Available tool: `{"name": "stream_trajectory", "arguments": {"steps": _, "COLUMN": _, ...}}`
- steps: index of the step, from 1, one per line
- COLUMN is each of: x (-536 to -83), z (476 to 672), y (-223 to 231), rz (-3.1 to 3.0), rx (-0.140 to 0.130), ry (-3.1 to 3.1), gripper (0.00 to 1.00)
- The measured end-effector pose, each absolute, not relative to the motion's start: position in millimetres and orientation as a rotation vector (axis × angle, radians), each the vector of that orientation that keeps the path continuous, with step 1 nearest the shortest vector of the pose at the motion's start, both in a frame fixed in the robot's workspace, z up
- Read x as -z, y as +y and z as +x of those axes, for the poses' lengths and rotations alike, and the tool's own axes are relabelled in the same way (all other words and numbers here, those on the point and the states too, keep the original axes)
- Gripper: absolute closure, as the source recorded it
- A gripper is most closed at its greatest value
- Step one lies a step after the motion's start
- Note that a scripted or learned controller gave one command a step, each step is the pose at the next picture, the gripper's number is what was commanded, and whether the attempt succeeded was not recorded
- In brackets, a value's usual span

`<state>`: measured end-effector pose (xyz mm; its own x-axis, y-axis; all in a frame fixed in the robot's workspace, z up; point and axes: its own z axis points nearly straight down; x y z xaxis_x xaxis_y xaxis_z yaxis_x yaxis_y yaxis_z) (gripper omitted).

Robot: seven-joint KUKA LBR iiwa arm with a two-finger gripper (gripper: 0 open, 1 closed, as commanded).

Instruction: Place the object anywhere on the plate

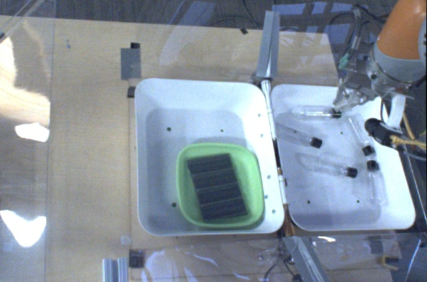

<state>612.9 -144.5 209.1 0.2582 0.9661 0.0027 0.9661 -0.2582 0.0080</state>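
Note:
A green plate lies in the front half of the left bin. A dark ridged rectangular block rests flat on it. Several clear tubes with black caps lie scattered in the right bin; one tube lies near the bin's back wall, another tube near the middle. My gripper is low over the back of the right bin, right at the capped end of the back tube. The wrist hides how it meets that tube.
A grey upright bar stands behind the seam between the two bins. Cables hang beside the arm over the right bin's right side. Bare white floor shows in the back half of the left bin.

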Motion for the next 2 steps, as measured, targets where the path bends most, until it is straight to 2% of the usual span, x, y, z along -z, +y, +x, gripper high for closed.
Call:
{"name": "stream_trajectory", "arguments": {"steps": 1, "x": -184.5, "z": 573.7, "y": -72.4, "rz": 2.242, "rx": -0.004, "ry": 2.198, "gripper": 1.00}}
{"name": "stream_trajectory", "arguments": {"steps": 2, "x": -275.2, "z": 537.2, "y": 5.7, "rz": 1.979, "rx": -0.012, "ry": 2.430, "gripper": 1.00}}
